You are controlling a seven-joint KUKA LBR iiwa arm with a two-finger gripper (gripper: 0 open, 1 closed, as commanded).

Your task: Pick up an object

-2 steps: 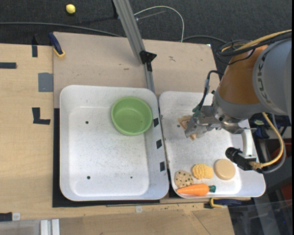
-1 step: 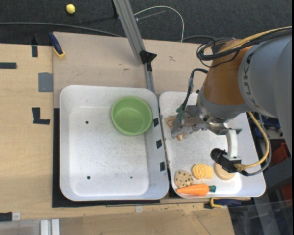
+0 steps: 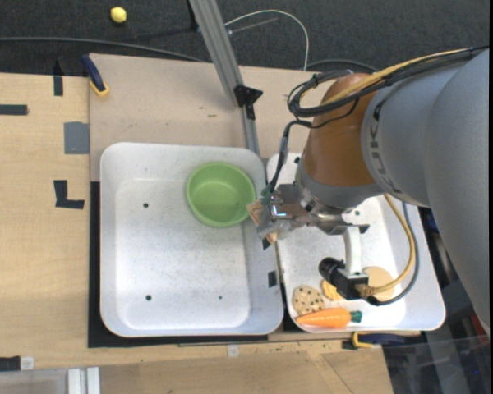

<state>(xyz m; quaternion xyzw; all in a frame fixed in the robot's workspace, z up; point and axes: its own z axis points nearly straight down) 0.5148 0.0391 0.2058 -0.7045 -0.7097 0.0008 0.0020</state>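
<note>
A green bowl [image 3: 220, 193] stands upright at the back right of the left bin [image 3: 148, 302]. My gripper [image 3: 265, 217] hangs over the wall between the two bins, right beside the bowl's right rim. The big orange and grey wrist covers most of what lies under it. In the right bin [image 3: 419, 302], near the front, lie a speckled cookie [image 3: 308, 299], an orange carrot [image 3: 324, 319] and a tan round piece [image 3: 380, 279].
A grey metal pole [image 3: 218, 43] slants down from the back to the bins' rear edge. A small yellow ball [image 3: 118, 14] lies on the dark floor far at the back left. The arm's body fills the space above the right bin.
</note>
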